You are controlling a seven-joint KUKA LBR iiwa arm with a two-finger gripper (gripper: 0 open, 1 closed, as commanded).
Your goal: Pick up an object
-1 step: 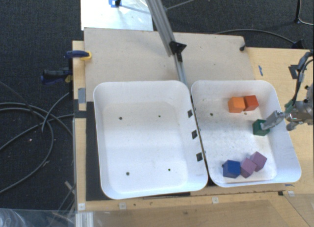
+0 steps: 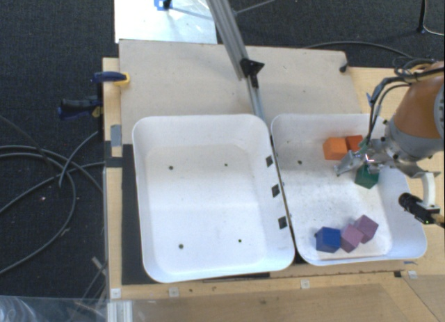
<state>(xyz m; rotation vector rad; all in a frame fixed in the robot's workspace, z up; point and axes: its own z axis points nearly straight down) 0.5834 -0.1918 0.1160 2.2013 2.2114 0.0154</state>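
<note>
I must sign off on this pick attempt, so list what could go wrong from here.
1. The gripper sits among crowded blocks: the green block lies just below it and two orange blocks just to its left, so it could nudge a neighbour instead of gripping one cleanly.
2. These blocks lie near the right bin's far wall, so a pushed block may jam against it.

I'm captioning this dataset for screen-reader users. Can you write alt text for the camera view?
A grey and orange robot arm reaches in from the right, its claw low over the right bin beside a green block and orange blocks. A blue block and two purple blocks sit near that bin's front edge, next to the left bin.
</note>
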